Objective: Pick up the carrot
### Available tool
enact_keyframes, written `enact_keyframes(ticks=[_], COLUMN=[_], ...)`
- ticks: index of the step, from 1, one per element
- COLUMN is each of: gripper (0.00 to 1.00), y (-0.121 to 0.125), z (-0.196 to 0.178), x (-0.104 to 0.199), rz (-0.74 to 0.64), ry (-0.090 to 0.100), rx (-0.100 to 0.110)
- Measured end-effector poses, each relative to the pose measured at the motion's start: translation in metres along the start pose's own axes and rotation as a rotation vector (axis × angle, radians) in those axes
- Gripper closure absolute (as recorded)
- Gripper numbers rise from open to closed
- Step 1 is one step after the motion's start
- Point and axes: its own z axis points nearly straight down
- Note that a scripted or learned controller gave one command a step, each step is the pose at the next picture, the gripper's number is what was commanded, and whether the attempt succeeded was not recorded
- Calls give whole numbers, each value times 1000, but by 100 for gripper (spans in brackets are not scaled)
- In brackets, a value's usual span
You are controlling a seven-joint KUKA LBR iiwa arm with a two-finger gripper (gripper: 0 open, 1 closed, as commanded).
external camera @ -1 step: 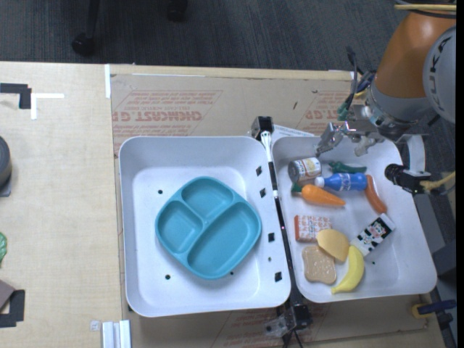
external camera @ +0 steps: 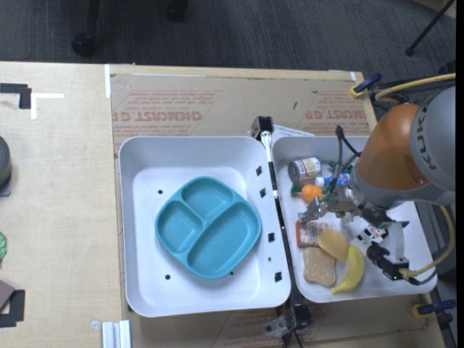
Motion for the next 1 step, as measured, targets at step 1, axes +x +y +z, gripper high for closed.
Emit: enact_keyframes(ticks=[1], gripper=[0], y=[35], z=[4], x=[-18], rz=[238], ry=[-2], rx=[4])
